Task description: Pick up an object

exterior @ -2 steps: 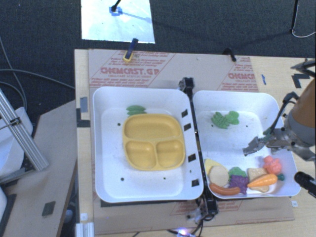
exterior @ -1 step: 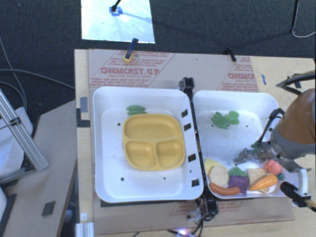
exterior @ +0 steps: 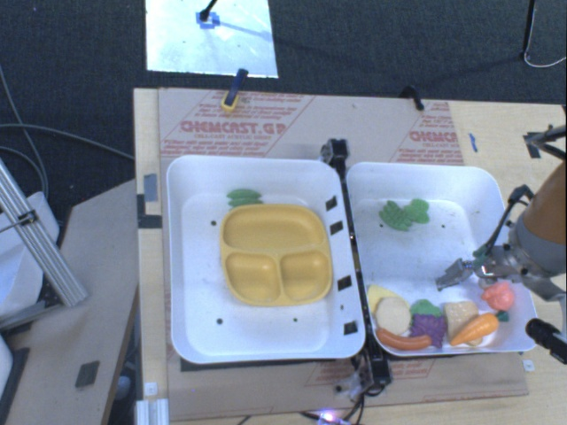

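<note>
With fingers spread and empty, our gripper [exterior: 462,271] hovers in the right bin [exterior: 443,184]; we should centre over the red toy [exterior: 499,297] before descending and pinching.

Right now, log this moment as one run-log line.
arm: in right bin | gripper: open, holding nothing, above toy food pile | green leaf toy: far side | left bin: yellow tray

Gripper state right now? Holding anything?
Gripper: fingers spread open over the right bin, nothing between them; toy food pile sits just below.
</note>
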You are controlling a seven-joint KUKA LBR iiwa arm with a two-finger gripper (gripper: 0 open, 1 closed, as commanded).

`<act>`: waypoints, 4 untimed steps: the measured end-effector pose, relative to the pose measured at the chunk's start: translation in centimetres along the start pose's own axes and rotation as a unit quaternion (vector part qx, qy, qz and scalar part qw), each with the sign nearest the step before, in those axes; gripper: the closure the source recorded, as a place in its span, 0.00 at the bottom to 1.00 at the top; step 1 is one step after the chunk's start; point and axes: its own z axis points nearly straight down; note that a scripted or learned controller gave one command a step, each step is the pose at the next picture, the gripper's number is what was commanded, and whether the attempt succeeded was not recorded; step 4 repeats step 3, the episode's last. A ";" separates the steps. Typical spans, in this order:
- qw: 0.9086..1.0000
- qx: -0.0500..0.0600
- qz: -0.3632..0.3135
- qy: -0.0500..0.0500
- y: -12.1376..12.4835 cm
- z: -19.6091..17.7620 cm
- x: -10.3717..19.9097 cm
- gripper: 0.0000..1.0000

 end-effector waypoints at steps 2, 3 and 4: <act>1.000 -0.001 0.005 -0.014 -0.3 3.8 1.2 0.00; 1.000 -0.002 0.005 -0.014 -0.3 2.7 3.1 0.00; 1.000 -0.002 0.005 -0.014 -0.3 2.7 3.1 0.00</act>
